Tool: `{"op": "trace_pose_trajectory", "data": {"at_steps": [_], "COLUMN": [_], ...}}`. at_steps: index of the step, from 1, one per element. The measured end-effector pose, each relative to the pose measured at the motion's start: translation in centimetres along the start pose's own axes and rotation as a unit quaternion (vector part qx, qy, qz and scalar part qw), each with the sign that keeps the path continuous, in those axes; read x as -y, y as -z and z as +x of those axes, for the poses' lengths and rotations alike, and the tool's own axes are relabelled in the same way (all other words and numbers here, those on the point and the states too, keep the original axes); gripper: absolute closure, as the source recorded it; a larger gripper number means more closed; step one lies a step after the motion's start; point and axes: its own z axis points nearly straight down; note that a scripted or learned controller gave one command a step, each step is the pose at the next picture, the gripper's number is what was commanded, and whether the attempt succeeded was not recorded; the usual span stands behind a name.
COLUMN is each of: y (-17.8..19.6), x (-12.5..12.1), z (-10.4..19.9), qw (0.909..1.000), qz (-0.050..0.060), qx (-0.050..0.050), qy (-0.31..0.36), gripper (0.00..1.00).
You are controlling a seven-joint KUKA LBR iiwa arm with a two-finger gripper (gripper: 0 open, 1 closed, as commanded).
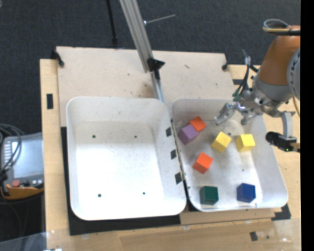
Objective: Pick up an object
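Gripper (234, 112) hangs w/ fingers apart, holding nothing, over the right bin (269, 163) near two yellow blocks (221, 141), & it might just bump one away b/c they're close.

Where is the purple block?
The purple block sits in the right bin, near its left wall toward the far end. It touches an orange block just behind it, and a yellow block lies to its right.
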Motion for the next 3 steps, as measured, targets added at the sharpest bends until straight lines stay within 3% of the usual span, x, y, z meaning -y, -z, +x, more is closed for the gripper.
{"op": "trace_pose_trajectory", "data": {"at_steps": [1, 2, 3], "y": [-5.0, -3.5, 1.0], "x": [-0.3, -0.5, -0.2], "z": [0.8, 0.6, 0.5], "qw": [1.0000, 1.0000, 1.0000], "qz": [-0.001, -0.005, -0.005], "qx": [0.000, 0.001, 0.000], "qy": [0.001, 0.000, -0.001], "gripper": [0.00, 1.00, 1.00]}}
